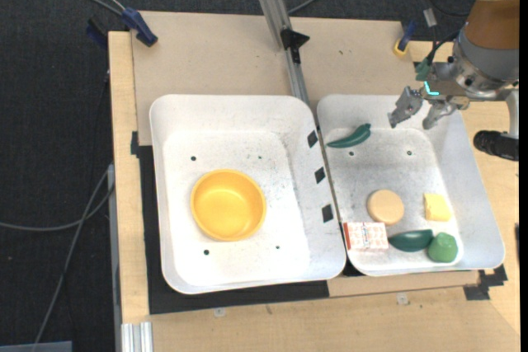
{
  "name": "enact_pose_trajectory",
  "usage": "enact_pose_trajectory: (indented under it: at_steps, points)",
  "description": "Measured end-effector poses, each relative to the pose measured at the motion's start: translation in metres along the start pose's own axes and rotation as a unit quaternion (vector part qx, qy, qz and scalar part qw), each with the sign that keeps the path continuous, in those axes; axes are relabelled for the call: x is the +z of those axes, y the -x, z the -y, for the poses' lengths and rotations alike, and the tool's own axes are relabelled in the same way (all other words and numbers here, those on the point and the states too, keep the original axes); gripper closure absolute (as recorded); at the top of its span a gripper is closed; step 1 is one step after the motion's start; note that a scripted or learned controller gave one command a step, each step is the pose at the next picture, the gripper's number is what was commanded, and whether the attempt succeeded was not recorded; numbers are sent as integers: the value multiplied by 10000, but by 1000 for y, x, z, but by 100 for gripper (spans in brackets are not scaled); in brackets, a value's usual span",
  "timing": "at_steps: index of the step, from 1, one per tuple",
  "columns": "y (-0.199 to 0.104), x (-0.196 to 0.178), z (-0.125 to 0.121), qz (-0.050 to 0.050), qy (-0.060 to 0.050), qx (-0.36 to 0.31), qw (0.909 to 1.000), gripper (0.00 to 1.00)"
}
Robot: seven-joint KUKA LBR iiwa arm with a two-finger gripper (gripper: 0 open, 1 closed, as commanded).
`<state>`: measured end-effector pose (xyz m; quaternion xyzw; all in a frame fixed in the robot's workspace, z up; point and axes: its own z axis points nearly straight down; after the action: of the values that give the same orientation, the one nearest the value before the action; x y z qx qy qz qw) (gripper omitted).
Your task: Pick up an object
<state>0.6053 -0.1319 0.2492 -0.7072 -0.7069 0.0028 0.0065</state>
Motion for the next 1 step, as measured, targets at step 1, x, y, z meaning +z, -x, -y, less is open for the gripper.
enact_pose_trajectory:
  at_steps: [1]
  points:
    - [0,-3,-1,3,30,-2,10000,0]
